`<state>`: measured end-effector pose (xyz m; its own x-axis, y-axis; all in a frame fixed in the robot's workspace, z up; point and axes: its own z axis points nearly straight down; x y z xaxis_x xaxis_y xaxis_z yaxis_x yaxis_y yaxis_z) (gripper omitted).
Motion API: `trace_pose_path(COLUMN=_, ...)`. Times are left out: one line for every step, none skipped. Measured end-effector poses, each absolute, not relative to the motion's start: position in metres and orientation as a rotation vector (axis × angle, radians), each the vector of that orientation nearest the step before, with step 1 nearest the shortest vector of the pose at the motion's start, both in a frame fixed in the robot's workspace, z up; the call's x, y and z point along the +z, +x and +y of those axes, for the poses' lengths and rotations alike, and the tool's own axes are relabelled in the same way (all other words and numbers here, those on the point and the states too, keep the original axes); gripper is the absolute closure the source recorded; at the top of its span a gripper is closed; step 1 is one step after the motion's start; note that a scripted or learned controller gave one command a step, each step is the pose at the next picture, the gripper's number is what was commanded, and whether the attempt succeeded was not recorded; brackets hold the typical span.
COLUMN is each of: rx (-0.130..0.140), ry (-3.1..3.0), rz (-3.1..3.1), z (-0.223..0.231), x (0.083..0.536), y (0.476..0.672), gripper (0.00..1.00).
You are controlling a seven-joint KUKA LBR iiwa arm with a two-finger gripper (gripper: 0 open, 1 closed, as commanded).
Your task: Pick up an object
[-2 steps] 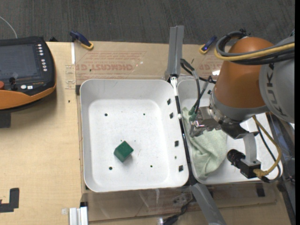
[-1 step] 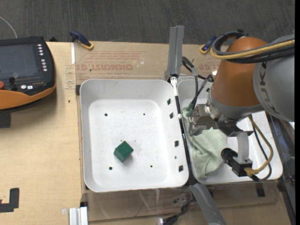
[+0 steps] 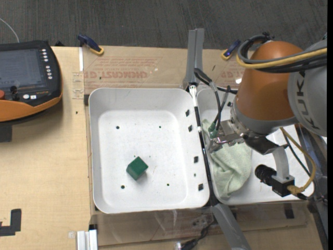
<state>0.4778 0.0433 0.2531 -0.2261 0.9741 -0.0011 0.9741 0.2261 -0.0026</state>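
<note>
I'd go for the pale green cloth (image 3: 231,165) in the right bin (image 3: 260,194): soft, light, best pinched at a raised fold. The gripper (image 3: 217,137) sits at its upper edge (grip state I can't tell). The green block (image 3: 137,168) lies apart in the left bin (image 3: 104,155), the divider wall between them.

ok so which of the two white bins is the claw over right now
The right bin, the one holding the pale green cloth. The claw sits above that cloth. The left bin holds a green block, far from the arm.
</note>
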Motion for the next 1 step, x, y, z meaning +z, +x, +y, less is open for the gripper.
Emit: trace_pose_path(rx=0.006, ry=-2.170, rz=-2.269, z=0.0457, x=0.2424, y=0.4772, gripper=1.00)
